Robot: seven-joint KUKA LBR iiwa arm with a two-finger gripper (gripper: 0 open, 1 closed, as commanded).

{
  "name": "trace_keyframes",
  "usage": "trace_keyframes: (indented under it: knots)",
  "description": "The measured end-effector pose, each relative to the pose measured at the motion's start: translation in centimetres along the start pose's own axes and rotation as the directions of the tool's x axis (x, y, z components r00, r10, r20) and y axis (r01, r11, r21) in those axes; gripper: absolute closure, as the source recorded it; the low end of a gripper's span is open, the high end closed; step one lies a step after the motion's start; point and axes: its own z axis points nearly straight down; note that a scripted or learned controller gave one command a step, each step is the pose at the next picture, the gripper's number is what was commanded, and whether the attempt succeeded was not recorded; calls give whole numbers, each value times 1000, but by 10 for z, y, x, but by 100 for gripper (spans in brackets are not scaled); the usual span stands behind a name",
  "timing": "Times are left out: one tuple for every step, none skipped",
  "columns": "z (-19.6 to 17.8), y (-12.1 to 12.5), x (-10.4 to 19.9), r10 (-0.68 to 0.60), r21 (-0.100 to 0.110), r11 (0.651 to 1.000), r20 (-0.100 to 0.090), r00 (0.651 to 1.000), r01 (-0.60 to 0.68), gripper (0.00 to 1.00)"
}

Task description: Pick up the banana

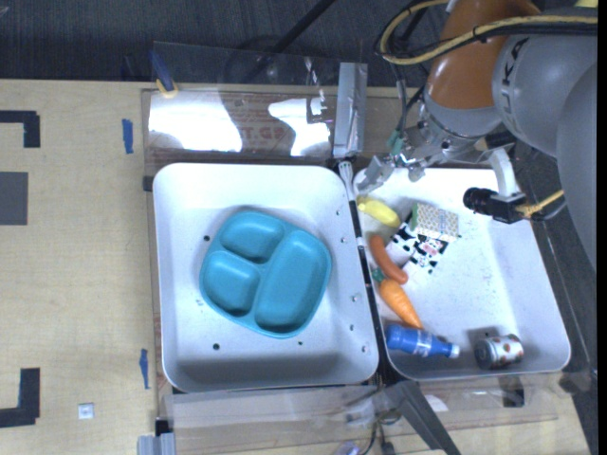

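Observation:
The yellow banana (377, 211) lies in the right bin (512, 282), in its far left corner beside the wall between the two bins. My gripper (395, 170) hangs just beyond and above the banana, over the bin's far edge. Its fingers stand open with nothing between them, and they are apart from the banana. The grey arm with its orange band reaches in from the upper right.
Near the banana lie a black-and-white checkered item (417, 245) and a patterned card (437, 221). Two carrots (391, 278) run down the left wall. A blue bottle (422, 343) and a small can (499, 349) sit at the front. A blue divided plate (266, 271) is in the left bin (180, 254).

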Motion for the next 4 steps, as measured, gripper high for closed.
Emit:
trace_keyframes:
  knots:
    - [0,-1,-4,-197,1,980,-2,980,197,0]
    - [96,-31,-83,-449,11,893,-24,893,449,0]
    - [85,-26,-86,-447,-5,895,0,895,447,100]
    - [0,-72,-3,-279,3,960,-3,960,279,100]
